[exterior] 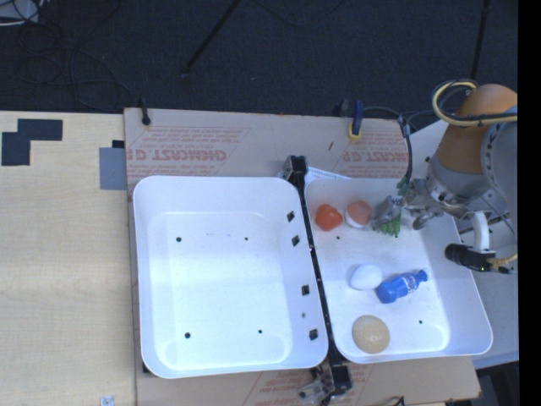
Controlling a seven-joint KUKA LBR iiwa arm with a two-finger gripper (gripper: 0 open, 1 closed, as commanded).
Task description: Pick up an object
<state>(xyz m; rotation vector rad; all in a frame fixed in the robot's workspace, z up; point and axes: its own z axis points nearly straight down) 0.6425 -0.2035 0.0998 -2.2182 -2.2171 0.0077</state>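
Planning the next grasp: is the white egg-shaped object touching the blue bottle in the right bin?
Touching, as far as the camera view shows: the white egg-shaped object sits against the blue bottle, with no strip of bin floor visible between them.

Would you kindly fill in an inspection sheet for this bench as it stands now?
Surface: left bin and right bin side by side on cardboard.
Job's things: in the right bin, orange ball, pinkish ball, white egg shape, blue bottle lying down, tan disc.
Clutter: nothing seen.
Grippers: gripper low at right bin's far edge, beside pinkish ball.
Cables: yellow loop above arm; black leads on floor.
Surroundings: dark carpet, wooden panel left.
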